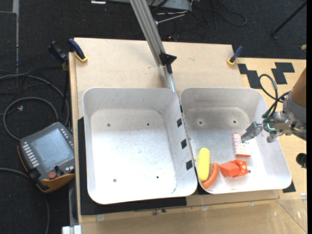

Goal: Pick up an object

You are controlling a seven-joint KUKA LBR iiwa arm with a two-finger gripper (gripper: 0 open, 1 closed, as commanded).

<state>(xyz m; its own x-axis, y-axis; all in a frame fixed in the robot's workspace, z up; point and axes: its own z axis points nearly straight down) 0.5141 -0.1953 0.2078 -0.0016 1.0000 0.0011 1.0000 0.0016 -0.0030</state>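
Observation:
The right bin (219,101) holds several objects near its front. A pink and white box (241,146) lies at the right side, with a red-orange block (233,169) just in front of it. To the left are a yellow corn-like piece (203,162) and an orange sausage shape (210,176), side by side against the bin's left wall. My gripper (259,135) hangs over the right bin's right part, just right of the pink and white box. Its fingers stand open, one tip close to the box's top edge. Nothing sits between them.
The left bin (97,111) sits beside the right one, sharing a raised middle wall. A slanted metal pole (148,28) runs down to the bins' back junction. A teach pendant (48,152) lies on the floor at the left.

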